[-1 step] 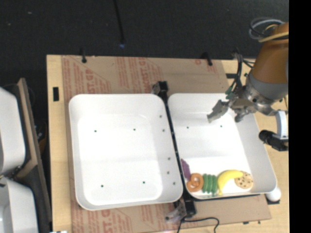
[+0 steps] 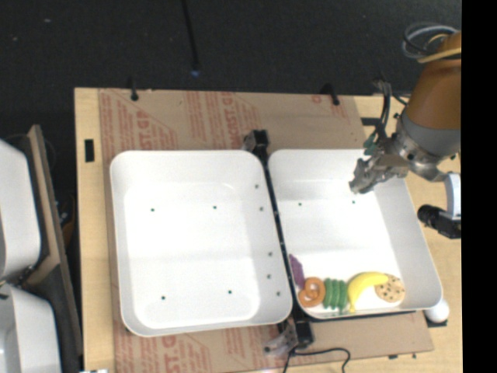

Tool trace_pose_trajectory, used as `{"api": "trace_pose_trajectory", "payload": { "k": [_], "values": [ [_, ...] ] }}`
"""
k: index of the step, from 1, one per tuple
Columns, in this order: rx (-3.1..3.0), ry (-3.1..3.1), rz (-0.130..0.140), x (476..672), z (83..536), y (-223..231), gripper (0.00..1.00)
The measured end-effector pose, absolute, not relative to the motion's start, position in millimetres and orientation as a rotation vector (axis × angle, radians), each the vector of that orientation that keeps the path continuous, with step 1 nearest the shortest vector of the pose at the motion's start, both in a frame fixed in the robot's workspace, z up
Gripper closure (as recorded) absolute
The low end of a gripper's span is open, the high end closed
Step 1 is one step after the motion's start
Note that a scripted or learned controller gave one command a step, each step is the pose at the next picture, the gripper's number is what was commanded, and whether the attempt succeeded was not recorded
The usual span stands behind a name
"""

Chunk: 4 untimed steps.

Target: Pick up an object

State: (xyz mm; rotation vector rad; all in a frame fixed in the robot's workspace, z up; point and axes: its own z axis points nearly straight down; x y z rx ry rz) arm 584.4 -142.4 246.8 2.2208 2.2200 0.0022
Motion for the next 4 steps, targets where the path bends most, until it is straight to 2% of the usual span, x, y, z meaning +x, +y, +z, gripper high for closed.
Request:
{"api": "trace_pose_trajectory", "payload": {
  "k": [1, 2, 3, 4],
  "values": [
    [2.220, 2.226, -0.001, 606.8, 213, -101, 1.00],
    [2.220, 2.224, 0.001, 593.4, 201, -65, 1.00],
    [2.222, 2.219, 0.000, 640.7, 200, -91, 1.00],
    [2.221, 2.221, 0.000, 634.3, 201, -82, 1.00]
  ]
}}
